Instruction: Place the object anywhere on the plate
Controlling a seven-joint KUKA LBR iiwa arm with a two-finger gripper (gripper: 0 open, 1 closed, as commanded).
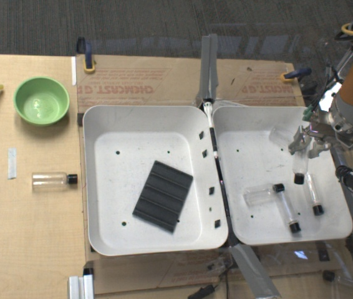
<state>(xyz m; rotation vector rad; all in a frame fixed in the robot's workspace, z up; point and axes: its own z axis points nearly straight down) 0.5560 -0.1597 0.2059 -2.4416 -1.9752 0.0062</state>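
Vials (289,212) lay just below the gripper (307,143), its grip state unclear; clear and round, they could roll away before reaching the plate (163,195).

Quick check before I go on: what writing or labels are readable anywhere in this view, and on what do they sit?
"CHEMCAST GP": red print on the cardboard sheet behind the left bin; it appears upside down from this camera, so this reading is a best effort.
A second red print of the same kind sits on the cardboard behind the right bin, too faint to read for certain.
The clear bottles and the dark ridged plate carry no legible text.
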